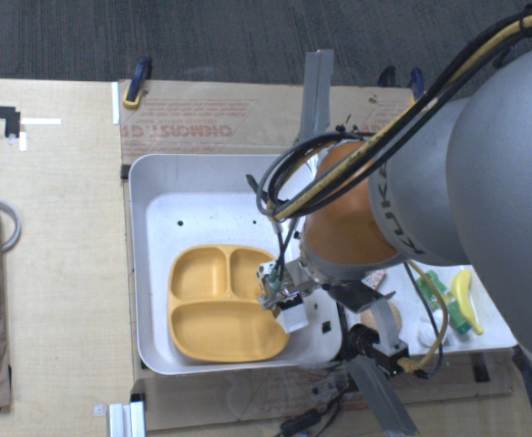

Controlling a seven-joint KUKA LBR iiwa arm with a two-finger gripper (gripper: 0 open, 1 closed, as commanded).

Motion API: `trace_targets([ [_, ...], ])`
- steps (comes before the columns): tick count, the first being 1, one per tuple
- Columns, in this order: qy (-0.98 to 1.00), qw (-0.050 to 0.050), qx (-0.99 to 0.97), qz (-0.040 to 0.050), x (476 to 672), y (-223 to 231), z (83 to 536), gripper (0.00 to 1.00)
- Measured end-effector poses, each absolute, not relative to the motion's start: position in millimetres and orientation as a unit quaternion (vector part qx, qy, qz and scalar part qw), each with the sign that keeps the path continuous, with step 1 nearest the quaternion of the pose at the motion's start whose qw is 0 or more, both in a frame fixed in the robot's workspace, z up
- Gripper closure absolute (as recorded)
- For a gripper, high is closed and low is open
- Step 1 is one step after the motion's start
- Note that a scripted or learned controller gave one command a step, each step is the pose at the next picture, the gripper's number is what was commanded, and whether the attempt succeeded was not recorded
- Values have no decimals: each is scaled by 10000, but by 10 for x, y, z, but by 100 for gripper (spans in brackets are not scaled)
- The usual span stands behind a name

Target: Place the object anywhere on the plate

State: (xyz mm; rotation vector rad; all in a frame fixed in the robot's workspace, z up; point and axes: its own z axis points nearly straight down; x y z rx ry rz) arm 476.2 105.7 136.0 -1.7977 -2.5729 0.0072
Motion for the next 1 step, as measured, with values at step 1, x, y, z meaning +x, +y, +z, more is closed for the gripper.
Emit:
trace_targets([
  [1,-7493,-4,-6623,21,5540,1699,2392,100],
])
